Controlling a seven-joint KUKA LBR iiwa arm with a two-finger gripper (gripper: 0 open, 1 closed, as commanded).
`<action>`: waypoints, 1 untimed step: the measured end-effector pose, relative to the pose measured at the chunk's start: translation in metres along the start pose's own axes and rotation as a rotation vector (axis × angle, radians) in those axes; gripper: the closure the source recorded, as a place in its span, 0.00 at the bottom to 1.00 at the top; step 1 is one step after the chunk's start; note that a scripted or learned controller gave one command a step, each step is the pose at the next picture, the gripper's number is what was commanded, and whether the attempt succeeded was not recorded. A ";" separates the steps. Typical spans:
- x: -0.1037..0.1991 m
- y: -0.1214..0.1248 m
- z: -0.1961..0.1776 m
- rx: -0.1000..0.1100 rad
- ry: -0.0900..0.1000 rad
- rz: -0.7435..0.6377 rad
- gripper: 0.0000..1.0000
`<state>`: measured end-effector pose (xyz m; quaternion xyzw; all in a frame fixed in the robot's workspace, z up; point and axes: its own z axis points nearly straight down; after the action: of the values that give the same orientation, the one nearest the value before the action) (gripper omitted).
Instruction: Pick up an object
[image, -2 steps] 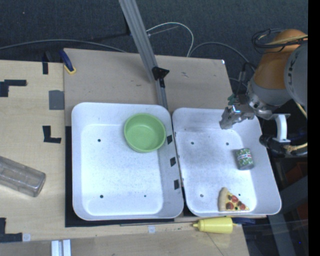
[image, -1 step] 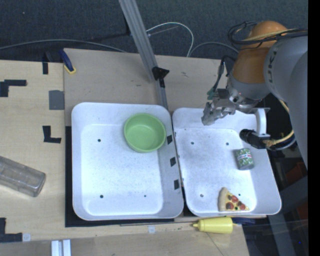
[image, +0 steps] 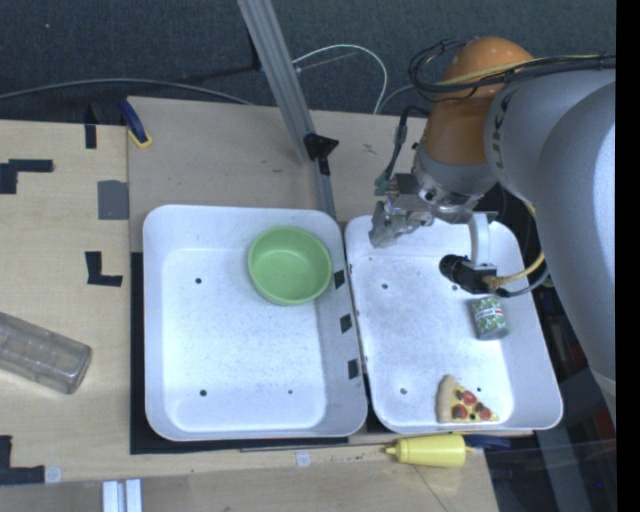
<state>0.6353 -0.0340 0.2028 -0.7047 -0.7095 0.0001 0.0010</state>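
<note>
- The end effector (image: 388, 232) hangs over the far left corner of the right bin (image: 400, 300), just beside the wall it shares with the left bin (image: 180, 330). From this slanted overhead angle I cannot tell how it is set, and nothing shows in its grip.
- The task names no particular object, so there are several candidates. A small green can (image: 489, 318) lies near the right bin's right wall. A toy pizza slice (image: 461, 401) sits by that bin's near right corner. A green bowl (image: 289, 264) rests against the far right part of the left bin.
- The can looks stiff and light, with a smooth, likely slippery wall. I judge it best taken across its round body, at mid-length, so it does not roll or squirt out.
- The pizza slice is flat and low, probably light plastic or rubber. A grip across its two long edges seems the only hold, and it lies close to the bin wall.
- The bowl looks like thin, rigid plastic, too wide to span. Pinching its rim, one side inside and one outside, would suit it.
- A yellow bottle (image: 432, 450) lies on the counter (image: 200, 150) just outside the right bin's near edge.
</note>
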 end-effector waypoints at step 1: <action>0.061 0.012 -0.012 -0.002 0.001 -0.002 1.00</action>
<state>0.6464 0.0273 0.2144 -0.7042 -0.7100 -0.0010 0.0008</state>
